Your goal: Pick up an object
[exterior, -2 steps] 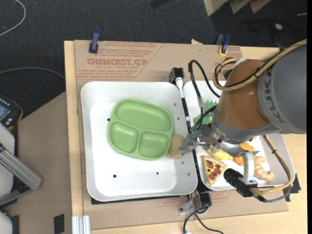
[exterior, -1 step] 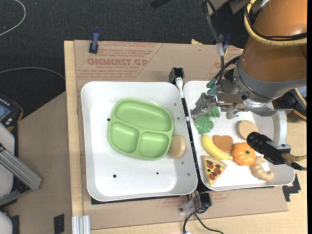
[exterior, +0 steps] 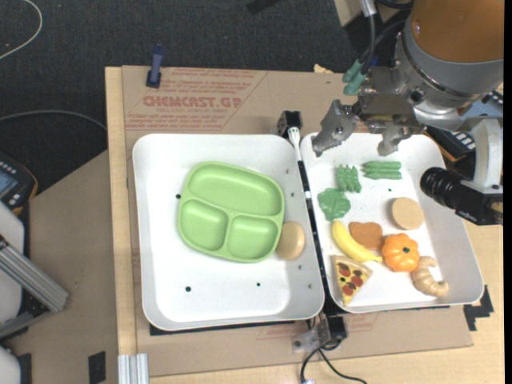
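**Open gripper hangs over the far end of the right bin, holding nothing**

The grey two-finger gripper (exterior: 365,138) sits at the far edge of the right white bin (exterior: 464,250), its two metal fingers (exterior: 328,138) spread wide apart with only bare bin floor between them. It touches none of the toys. Behind it rises the arm's grey wrist and orange band (exterior: 456,10).

Nearest the fingers are the green items. A green bean-pod bundle (exterior: 382,170) lies just below the right-hand finger, its long axis running across the bin, left to right. Beside it a small dark green leafy piece (exterior: 348,178) stands lengthwise along the bin, and a broader green leaf (exterior: 334,205) lies just beyond that, near the bin's left wall.

Further toward the near end, the toys crowd together. A yellow banana (exterior: 352,243) slants from upper left to lower right, touching a brown-orange flat piece (exterior: 367,234). A round tan disc (exterior: 406,214) lies just above an orange pumpkin (exterior: 400,251). A pizza slice (exterior: 350,277) points toward the near rim, and a beige curled croissant-like piece (exterior: 428,277) lies by the pumpkin.

The left white bin (exterior: 160,294) holds a light green three-compartment plastic plate (exterior: 230,210), tilted slightly, with a tan egg-shaped object (exterior: 291,240) touching its right edge. A black clip (exterior: 289,122) sits where the two bins meet at the far side.
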`<state>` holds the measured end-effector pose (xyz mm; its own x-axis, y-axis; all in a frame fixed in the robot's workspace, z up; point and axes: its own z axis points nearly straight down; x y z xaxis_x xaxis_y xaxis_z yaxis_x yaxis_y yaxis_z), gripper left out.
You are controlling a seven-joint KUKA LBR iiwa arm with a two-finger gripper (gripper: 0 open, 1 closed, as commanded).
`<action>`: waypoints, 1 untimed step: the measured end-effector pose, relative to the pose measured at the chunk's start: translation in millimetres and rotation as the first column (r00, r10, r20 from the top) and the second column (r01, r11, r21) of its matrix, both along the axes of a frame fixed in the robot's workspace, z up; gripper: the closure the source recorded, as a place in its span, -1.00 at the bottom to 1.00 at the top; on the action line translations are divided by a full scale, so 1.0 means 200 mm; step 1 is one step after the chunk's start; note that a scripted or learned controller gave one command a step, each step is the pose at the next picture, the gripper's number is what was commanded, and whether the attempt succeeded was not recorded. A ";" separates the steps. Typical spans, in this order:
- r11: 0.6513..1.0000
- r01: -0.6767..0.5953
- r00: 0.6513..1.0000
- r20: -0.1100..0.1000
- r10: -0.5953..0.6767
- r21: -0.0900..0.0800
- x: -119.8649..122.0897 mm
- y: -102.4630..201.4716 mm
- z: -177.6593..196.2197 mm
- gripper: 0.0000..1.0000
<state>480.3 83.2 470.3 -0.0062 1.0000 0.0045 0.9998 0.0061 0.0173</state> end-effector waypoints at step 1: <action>1.000 0.002 1.000 -0.007 -0.002 -0.001 0.00 0.14 0.35 -1.00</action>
<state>479.6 111.4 539.8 -0.0043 1.0000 0.0031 0.9999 0.0043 0.0107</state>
